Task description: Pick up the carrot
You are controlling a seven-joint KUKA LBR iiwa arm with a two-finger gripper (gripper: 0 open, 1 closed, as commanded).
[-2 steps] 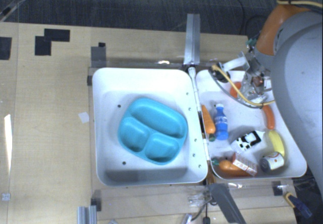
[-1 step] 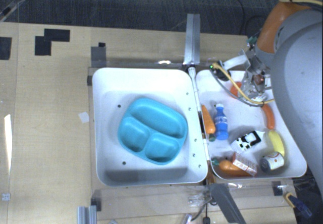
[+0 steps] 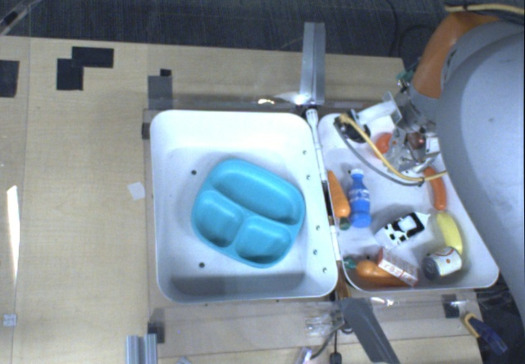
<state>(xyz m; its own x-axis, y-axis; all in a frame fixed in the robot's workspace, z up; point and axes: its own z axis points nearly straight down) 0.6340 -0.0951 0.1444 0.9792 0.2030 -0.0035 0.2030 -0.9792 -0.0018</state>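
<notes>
Looming largest at the right of the camera view, the grey robot arm [image 3: 484, 133] with its orange band reaches in over the right-hand shallow white bin [image 3: 484, 272], its bulk covering that bin's right side. At its end the two-finger gripper [image 3: 410, 145] hangs low over the upper part of this bin, among loose cables; whether it is spread or pressed together I cannot tell, as it is too small and cluttered to read, and nothing is seen pinched in it.

One orange tapered carrot [image 3: 337, 195] lies lengthwise against the bin's left wall, just beside a small blue plastic bottle [image 3: 358, 197], and well apart from the gripper, to its lower left. Another orange carrot-like piece [image 3: 379, 273] rests near the bin's lower edge, touching a reddish packet, farther from the gripper. A slim orange-red sausage-shaped item [image 3: 440, 191] lies just below the gripper.

Also in this bin are a black-and-white patterned block [image 3: 404, 229], a yellow rounded item [image 3: 449, 231] and a small round white-and-grey object [image 3: 444, 262].

In the left-hand white bin [image 3: 176, 190] sits a light blue three-compartment plastic tray [image 3: 246, 211].
</notes>
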